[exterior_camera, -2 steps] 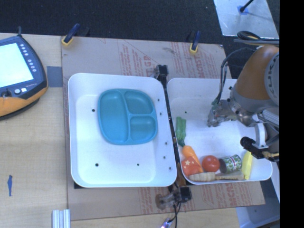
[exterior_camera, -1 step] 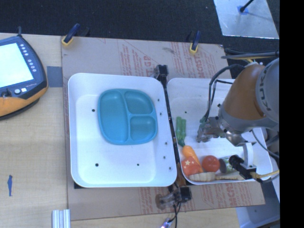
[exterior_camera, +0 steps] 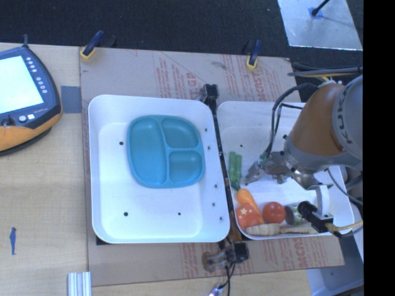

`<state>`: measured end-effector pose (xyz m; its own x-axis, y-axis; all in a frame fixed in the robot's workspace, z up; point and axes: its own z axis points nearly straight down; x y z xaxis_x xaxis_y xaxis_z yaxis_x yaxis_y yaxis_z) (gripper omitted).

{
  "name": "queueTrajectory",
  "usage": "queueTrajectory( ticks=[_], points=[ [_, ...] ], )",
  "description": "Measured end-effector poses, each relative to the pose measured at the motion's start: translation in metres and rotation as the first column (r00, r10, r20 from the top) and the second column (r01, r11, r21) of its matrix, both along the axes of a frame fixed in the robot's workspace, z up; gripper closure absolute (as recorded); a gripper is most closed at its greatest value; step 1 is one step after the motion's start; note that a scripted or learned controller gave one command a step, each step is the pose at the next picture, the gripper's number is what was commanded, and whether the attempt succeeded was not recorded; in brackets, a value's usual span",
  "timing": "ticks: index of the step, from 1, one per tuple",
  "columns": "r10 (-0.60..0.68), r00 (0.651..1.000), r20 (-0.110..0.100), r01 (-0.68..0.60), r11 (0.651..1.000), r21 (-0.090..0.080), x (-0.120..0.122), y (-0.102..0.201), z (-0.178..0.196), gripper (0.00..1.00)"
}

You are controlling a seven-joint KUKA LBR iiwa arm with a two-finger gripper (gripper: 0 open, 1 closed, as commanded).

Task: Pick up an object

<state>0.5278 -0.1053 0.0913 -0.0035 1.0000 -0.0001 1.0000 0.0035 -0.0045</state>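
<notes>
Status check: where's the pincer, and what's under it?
Pincer low in right bin, nothing seen held. Green piece beside it; carrot, tomato nearer front.

Single fixed camera above bench [exterior_camera: 43,184], angled down, both white bins [exterior_camera: 111,224] in frame.

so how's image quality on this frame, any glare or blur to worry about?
Camera view: strong light washes out the right bin floor and the left bin rim. The blue divided plate reads cleanly. Overall soft focus; the gripper and the toy food by the tomato are smeared, edges hard to separate. The arm casts a faint shadow on the right bin.
</notes>
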Motion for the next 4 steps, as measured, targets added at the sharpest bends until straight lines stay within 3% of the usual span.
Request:
queueTrajectory(
  ticks=[1,2,3,4],
  points=[
    [-0.001,1.0,0.002,0.001,1.0,0.0,0.112,-0.001,0.001,0.0],
    [0.003,1.0,0.0,-0.003,1.0,0.001,0.112,-0.001,0.011,1.0],
    [0.004,1.0,-0.001,-0.004,1.0,0.0,0.112,-0.001,0.011,0.0],
    [0.007,1.0,-0.001,-0.007,1.0,0.0,0.112,-0.001,0.021,1.0]
  ],
)
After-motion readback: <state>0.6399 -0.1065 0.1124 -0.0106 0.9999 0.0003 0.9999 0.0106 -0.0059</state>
